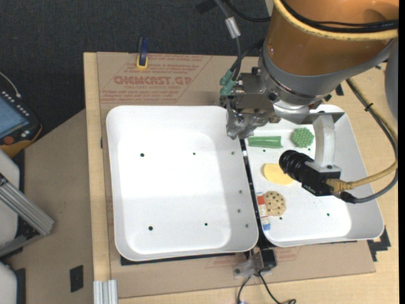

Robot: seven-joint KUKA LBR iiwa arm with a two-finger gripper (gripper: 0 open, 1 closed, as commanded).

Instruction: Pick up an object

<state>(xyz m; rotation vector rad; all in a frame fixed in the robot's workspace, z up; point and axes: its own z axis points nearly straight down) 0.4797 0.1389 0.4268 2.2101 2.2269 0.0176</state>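
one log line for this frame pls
gripper over right bin's far inner corner | nearest: green stick | also there: green ball, yellow piece, cookie | grasp: none visible

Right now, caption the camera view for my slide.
Gripper over the right bin's inner edge, beside a green bar; yellow disc and cookie lie nearby.

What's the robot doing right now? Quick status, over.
Gripper low at right bin's far left corner, beside green bar. No object seen in its grasp. Yellow oval, cookie, green knobbly disc lie close by.
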